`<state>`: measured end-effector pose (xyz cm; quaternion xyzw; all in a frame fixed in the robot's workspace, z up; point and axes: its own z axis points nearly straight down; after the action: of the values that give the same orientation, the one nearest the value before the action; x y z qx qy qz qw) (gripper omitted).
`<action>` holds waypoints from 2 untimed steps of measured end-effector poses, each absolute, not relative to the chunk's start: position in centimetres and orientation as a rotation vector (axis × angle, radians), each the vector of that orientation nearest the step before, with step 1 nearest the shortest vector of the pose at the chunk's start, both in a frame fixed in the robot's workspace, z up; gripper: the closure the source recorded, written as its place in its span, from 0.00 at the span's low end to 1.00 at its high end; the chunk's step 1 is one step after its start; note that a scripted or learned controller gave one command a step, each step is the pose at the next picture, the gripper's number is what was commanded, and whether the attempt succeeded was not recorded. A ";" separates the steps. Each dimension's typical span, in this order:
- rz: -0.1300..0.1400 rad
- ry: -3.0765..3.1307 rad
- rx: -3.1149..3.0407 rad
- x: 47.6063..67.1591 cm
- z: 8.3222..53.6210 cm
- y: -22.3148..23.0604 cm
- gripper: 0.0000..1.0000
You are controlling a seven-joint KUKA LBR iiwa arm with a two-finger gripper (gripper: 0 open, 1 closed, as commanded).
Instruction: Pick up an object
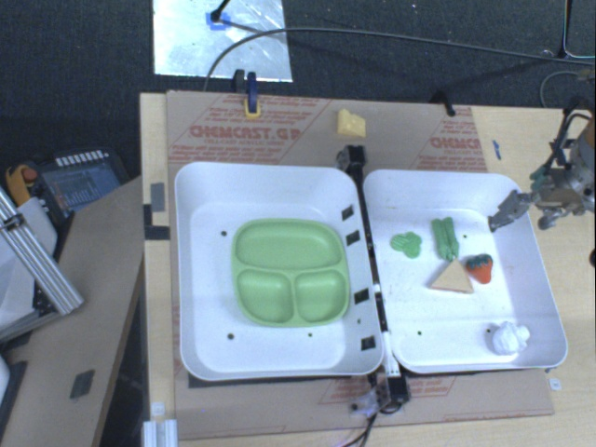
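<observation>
White lump (506, 338) nearest; gripper (510, 210) over the right bin (535, 361), finger state unclear

Green tray (288, 282) in white bin (200, 250); red strawberry (480, 267).

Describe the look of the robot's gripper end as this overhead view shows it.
At the right edge, over the right bin, the gripper is a dull grey metal piece ending in a dark, tapered tip. Behind it sits a cluster of grey brackets and fittings with thin dark cables looping around it. No markings can be made out.
</observation>
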<state>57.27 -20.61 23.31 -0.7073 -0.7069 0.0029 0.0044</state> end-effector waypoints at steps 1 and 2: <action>-0.001 -2.226 -2.219 57.5 24.0 -20.5 0.00; 0.001 -2.224 -2.218 57.4 19.7 -20.0 0.00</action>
<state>57.42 -19.97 19.75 -0.7062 -0.7080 0.0003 0.0004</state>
